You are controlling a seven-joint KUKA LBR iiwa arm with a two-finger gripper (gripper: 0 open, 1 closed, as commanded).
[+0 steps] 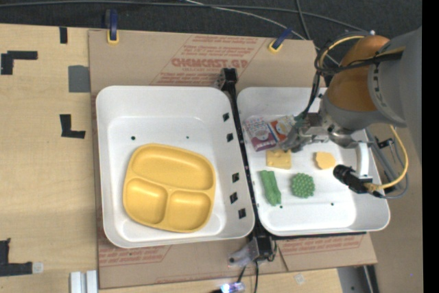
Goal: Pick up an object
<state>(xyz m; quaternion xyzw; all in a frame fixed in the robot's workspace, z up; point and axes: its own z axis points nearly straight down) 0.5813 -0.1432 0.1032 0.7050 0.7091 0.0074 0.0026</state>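
Green toy vegetables [270, 187] sit nearest me in the right bin [370, 219]; my gripper [296, 138] hovers above the cheese wedge [278, 160]. Light, stiff; I'd pinch its flat sides.

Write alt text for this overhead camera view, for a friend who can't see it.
A grey robot arm reaches from the right, its gripper low over the right white bin, which holds small toy foods: a green pod, a green bumpy ball, yellow pieces and small packets. The left bin holds a yellow divided tray.
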